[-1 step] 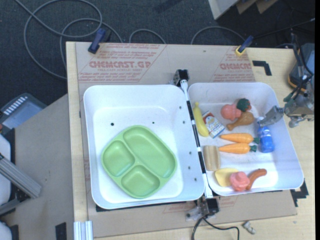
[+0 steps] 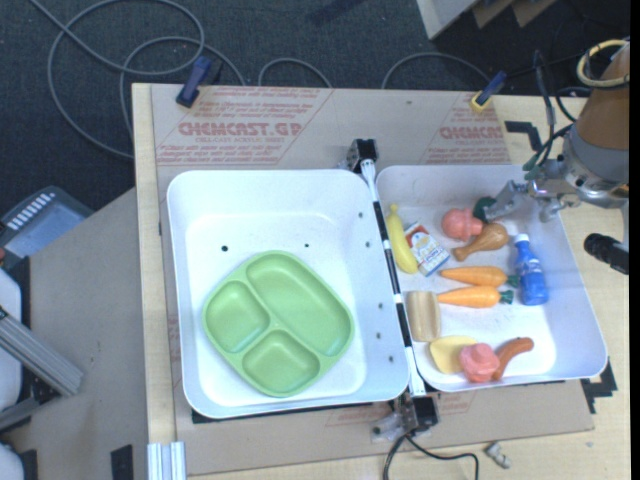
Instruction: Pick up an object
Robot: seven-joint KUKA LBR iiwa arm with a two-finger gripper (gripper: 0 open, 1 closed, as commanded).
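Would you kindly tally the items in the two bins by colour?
Green: 1, the divided plate
Yellow: 2, banana and wedge
Orange: 2 carrots
Blue: 1 bottle
Other colours: 6
Total: 12

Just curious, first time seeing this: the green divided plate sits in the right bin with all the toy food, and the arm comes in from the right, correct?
Not quite. The camera view shows the green divided plate in the left bin, by itself. The toy food lies in the right bin, and the arm does come from the right.

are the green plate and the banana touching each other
Apart. The camera view shows the green plate lying in the left bin and the banana in the right bin, with both bin rims between them.
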